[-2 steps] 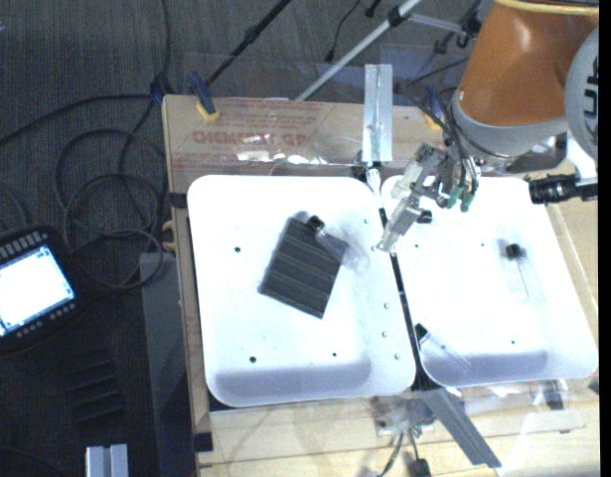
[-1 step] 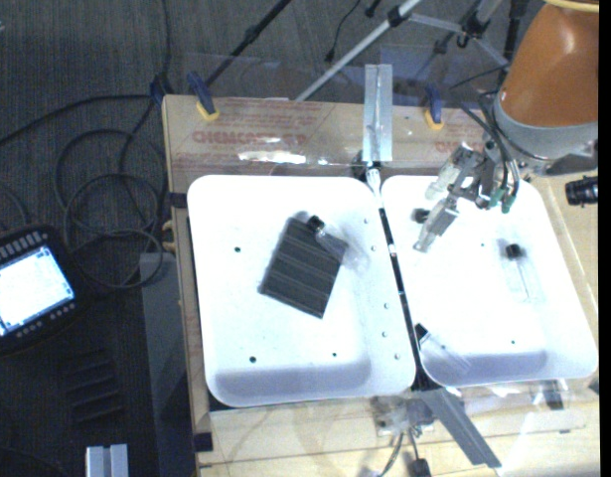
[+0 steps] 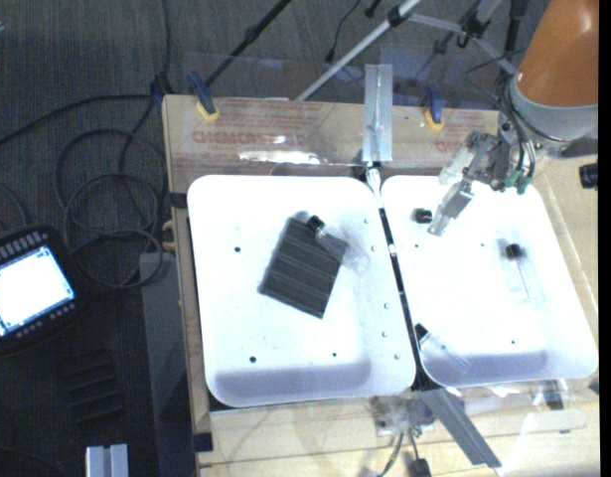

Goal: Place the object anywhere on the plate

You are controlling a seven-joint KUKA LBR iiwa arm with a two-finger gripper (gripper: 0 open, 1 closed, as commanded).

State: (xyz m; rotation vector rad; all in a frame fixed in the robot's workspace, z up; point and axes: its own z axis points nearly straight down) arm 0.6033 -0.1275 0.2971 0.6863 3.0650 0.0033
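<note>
Plate (image 3: 303, 267), dark and ribbed, lies bare in the left bin (image 3: 226, 366). Fingers (image 3: 440, 217) hover over the right bin (image 3: 573, 346); whether they're spread is unclear. Placing remains undone.

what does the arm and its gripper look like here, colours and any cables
The arm is a rounded grey body with a broad orange band above the wrist. Below it sits a cluttered grey and metallic wrist block with thin wires, some greenish. The gripper is slim, pale grey and tapers toward its tip.
</note>
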